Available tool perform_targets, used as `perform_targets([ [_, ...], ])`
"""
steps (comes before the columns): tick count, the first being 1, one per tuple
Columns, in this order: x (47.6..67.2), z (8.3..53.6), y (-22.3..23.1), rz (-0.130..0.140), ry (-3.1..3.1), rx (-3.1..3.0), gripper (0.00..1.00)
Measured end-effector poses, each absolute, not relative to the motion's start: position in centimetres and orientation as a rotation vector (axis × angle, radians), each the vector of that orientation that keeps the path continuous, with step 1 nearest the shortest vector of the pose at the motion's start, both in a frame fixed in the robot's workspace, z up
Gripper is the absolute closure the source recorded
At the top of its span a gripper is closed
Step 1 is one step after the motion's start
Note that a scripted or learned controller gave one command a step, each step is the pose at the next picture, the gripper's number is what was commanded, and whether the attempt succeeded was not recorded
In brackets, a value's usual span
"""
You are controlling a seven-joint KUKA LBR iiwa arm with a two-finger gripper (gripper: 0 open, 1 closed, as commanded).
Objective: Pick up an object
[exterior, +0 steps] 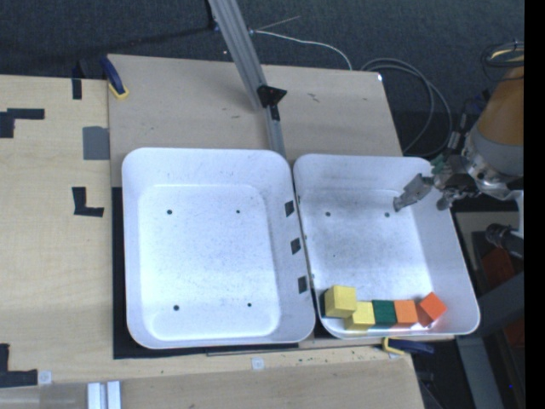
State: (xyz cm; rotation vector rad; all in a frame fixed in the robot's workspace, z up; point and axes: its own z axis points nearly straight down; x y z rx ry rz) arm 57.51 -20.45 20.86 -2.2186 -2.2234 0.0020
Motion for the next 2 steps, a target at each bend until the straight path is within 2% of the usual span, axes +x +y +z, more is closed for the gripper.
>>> perform_targets([
  [1, 58.9, 23.1, -15.8, -0.003, -2.229, -2.215, 0.00],
  [2, 59.9, 18.9, -8.3, 0.002, -2.227, -2.208, 0.00],
])
